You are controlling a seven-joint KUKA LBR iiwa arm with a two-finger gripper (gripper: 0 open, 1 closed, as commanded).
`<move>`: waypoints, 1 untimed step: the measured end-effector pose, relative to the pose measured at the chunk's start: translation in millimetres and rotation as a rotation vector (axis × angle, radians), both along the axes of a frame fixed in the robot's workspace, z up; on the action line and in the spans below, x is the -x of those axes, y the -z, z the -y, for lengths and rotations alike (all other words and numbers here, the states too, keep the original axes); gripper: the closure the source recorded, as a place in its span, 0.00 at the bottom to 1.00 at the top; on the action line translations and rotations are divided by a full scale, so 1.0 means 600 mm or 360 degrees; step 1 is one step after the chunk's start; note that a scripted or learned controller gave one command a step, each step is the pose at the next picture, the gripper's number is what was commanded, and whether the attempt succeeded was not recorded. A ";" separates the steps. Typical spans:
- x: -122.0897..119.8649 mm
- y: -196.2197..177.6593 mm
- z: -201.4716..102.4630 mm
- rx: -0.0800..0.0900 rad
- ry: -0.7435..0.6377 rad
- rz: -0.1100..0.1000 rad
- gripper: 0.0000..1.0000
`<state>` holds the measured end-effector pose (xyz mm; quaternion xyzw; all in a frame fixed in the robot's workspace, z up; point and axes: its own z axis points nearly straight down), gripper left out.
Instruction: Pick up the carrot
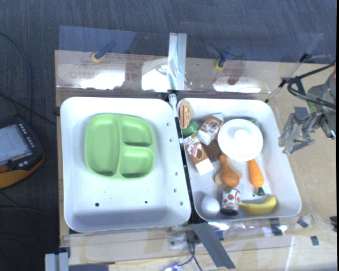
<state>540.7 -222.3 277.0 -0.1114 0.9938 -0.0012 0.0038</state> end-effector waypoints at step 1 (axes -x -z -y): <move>0.042 0.279 -0.014 -0.0009 -0.0363 -0.0024 1.00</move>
